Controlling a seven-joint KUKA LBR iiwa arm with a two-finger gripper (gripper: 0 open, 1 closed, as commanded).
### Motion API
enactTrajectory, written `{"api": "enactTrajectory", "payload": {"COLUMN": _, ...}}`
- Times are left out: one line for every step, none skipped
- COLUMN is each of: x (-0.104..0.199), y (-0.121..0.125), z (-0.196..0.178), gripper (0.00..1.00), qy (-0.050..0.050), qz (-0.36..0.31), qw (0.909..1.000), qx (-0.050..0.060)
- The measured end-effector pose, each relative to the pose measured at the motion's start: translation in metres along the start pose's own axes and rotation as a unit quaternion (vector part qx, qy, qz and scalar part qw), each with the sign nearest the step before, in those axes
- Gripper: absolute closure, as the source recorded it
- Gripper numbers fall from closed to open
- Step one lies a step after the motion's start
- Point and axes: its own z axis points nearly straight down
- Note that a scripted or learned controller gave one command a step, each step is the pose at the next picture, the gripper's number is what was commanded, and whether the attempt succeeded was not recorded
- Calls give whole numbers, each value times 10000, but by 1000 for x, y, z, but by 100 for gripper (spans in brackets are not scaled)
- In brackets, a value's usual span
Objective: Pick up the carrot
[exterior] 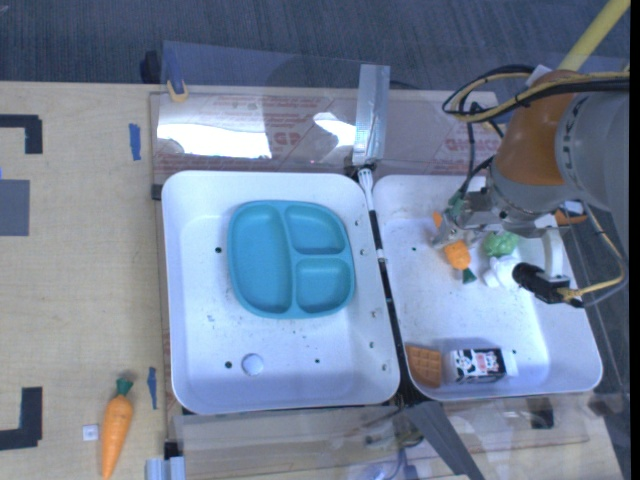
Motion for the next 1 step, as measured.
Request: {"api": "enactTrajectory", "payload": {"x": 8, "y": 31, "z": -66, "gripper": 100, "qy": 1, "qz": 3, "qw": 10000, "qx": 1}}
